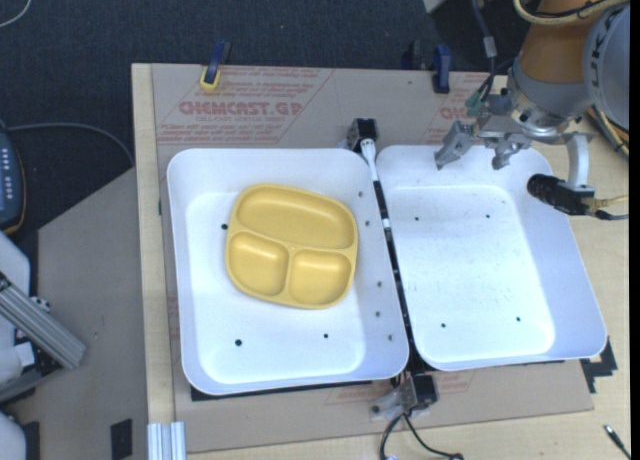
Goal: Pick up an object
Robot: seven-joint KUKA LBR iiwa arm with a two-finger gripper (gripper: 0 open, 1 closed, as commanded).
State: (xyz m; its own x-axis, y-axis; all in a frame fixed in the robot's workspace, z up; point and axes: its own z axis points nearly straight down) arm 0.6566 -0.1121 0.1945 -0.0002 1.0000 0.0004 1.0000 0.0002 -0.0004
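A yellow divided plate (292,245) is lying flat in the left bin (195,278), the likely thing to pick. It is looking like stiff, light, smooth plastic, so a pinch on its raised rim or a divider ridge should be serving best. The hand (480,148) is hanging with fingers spread and holding nothing over the far edge of the right bin (560,318). Both bins are sitting on a cardboard-covered surface (160,148), with open room around the plate.
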